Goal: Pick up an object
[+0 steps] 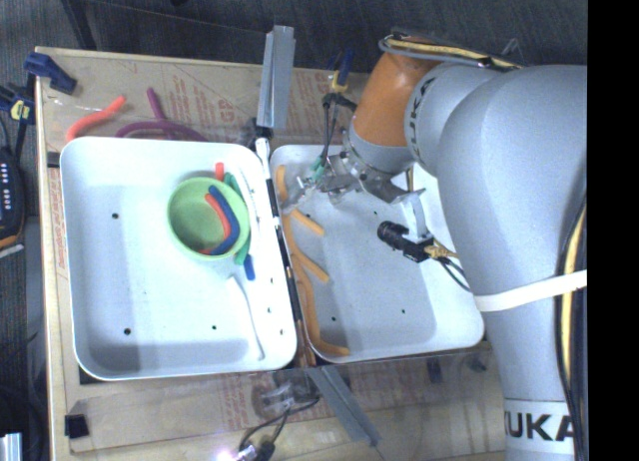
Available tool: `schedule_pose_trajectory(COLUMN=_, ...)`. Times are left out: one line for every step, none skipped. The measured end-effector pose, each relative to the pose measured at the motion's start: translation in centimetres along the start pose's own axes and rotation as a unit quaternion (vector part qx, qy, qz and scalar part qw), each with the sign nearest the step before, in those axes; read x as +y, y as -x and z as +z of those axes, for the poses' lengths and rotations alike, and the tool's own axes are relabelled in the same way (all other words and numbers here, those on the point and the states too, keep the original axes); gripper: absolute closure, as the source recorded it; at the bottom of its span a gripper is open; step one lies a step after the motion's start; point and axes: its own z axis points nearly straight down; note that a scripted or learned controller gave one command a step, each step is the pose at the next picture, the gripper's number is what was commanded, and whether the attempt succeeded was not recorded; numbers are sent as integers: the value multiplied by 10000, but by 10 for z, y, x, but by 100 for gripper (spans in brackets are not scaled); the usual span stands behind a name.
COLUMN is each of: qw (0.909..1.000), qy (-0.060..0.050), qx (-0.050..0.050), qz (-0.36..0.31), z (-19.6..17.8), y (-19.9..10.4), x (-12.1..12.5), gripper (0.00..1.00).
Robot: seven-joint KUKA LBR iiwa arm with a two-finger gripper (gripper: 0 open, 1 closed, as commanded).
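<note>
The arm (499, 200) reached into the right bin (419, 319), its hand (329, 178) low at the far left corner beside orange sticks (312, 227); I could not tell its opening. This looked like the reach; next it needed to close on one stick.

We see a tan desk (150, 404) carrying two shallow white bins side by side: the left bin (120, 309) and the right bin (399, 319), their inner rims touching. Near the desk's far-left corner lie an orange strip (95, 118) and a purple cord (160, 128). A blue clamp (48, 70) grips that corner.
</note>
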Motion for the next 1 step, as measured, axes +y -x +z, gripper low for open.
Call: schedule_pose_trajectory(qw=9997, qy=61, qx=-132, qz=-193, z=-4, y=-23, x=-32, gripper=0)
